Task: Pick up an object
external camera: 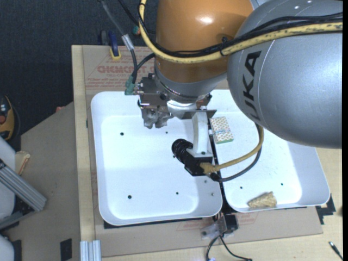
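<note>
My gripper [154,118] hangs over the far part of the left bin [136,170], under the big orange wrist band. Nothing shows beneath it but the bare white floor of the bin. A small white box with a green dotted pattern [222,130] lies at the near-left of the right bin [291,170], just across the divider and right of the gripper. A tan, crumbly-looking chunk [262,200] rests near the front edge of the right bin. The arm hides much of the right bin's far side.
The two bins sit on a brown cardboard sheet [103,72] with red print. A blue and yellow clip [114,45] stands at the sheet's far edge. Metal rails [19,186] lie off the bench to the left.
</note>
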Robot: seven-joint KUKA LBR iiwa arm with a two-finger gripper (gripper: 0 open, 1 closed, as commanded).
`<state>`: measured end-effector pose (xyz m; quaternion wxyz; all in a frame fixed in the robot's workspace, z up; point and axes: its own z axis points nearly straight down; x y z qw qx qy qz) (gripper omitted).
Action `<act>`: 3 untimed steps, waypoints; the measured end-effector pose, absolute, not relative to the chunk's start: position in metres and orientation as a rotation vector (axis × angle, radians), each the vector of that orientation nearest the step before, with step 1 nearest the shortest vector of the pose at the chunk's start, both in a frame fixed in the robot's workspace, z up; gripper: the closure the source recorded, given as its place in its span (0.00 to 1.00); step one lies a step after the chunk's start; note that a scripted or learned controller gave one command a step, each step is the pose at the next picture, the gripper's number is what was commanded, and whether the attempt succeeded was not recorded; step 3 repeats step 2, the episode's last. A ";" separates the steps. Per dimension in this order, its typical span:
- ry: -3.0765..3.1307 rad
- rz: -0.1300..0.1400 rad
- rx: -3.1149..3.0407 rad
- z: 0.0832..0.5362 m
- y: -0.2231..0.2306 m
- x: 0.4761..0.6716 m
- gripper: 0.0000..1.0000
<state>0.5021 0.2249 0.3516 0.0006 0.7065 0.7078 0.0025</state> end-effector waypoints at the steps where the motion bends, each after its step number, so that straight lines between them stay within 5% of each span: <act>1: 2.225 -0.006 2.222 0.347 0.225 0.478 1.00; 2: 2.222 0.009 2.219 0.395 0.225 0.480 1.00; 3: 2.222 0.009 2.219 0.395 0.225 0.480 1.00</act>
